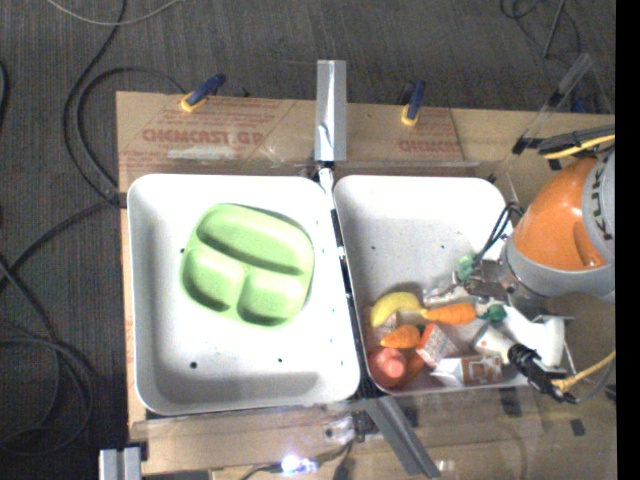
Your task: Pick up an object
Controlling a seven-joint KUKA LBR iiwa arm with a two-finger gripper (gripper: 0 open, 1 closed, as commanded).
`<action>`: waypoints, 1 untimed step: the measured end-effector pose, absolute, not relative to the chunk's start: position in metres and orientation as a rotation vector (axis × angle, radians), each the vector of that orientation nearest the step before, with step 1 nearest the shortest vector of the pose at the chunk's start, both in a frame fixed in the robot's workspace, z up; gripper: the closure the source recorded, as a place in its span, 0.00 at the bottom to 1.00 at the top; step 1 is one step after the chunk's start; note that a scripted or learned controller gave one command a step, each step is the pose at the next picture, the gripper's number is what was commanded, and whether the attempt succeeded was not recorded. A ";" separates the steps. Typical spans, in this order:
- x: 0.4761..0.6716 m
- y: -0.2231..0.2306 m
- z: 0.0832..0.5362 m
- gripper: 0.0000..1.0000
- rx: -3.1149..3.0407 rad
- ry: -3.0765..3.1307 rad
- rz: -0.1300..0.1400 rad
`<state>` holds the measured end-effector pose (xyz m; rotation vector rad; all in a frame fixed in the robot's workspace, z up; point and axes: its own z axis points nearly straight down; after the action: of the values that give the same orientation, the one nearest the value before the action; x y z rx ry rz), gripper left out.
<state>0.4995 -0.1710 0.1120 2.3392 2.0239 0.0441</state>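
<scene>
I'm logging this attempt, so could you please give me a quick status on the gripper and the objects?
Gripper low in right bin, fingers hidden. Toy pile beside it: banana, carrot. Nothing seen held. Green tray in left bin.

Even overhead light, soft focus, mild glare.

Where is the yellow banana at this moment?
The yellow banana lies in the right bin, near its lower-left corner by the wall between the bins, just above the red fruit and left of the carrot.
</scene>
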 end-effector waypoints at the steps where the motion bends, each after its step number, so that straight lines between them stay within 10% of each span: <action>1: 0.510 -0.153 0.095 0.00 2.265 2.134 0.017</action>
<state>0.5097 -0.1526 0.0954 2.2650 2.1335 0.0170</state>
